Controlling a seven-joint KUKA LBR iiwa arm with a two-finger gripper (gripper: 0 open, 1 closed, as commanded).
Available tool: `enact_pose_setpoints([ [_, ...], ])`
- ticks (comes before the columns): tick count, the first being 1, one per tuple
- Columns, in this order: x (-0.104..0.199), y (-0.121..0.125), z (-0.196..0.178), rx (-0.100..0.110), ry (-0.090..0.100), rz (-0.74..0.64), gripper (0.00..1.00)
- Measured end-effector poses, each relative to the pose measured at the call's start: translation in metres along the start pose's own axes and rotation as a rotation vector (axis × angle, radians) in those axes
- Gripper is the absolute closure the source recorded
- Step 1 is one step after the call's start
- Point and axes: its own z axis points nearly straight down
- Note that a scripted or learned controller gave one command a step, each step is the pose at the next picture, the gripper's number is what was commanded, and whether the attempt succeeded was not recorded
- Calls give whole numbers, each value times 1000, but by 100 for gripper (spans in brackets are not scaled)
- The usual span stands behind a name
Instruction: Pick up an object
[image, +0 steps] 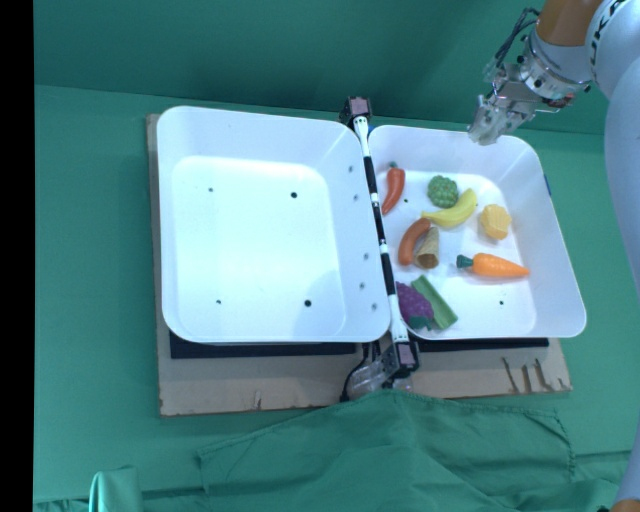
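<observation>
Two shallow white bins side by side on a cardboard sheet (300, 395) over a green surface. Left bin (190, 135) bare white inside, marked by a few small dark dots. Right bin (540, 300) holding a scatter of toy food: a red chili pepper (394, 187) near the dividing rail, a green broccoli head (442, 190) just beside a yellow banana (452, 212), a yellow-orange lemon-like piece (494, 221) to the banana's right. Below these, an orange-red sausage (411, 240) touching a tan ice-cream cone (429, 247), and an orange carrot (492, 265) with a green stub end lying apart toward the far side. Near the front corner, a purple grape bunch (412, 304) touching a green celery-like stick (435, 301).

Between the bins, a black-and-white striped rail (375, 215) with small dark fittings at both ends.

Gripper (487, 128) hanging above the back rim of the right bin, at its upper corner, well apart from all the toy food. Nothing seen between its fingers; cannot tell how far open. Grey arm with orange band (565, 18) entering from the upper right.

Crumpled green cloth (400, 450) along the front edge.
</observation>
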Motion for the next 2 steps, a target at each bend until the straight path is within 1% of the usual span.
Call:
enact_pose_setpoints([
  [2, -2, 3, -28, -13, -7, 3, 100],
])
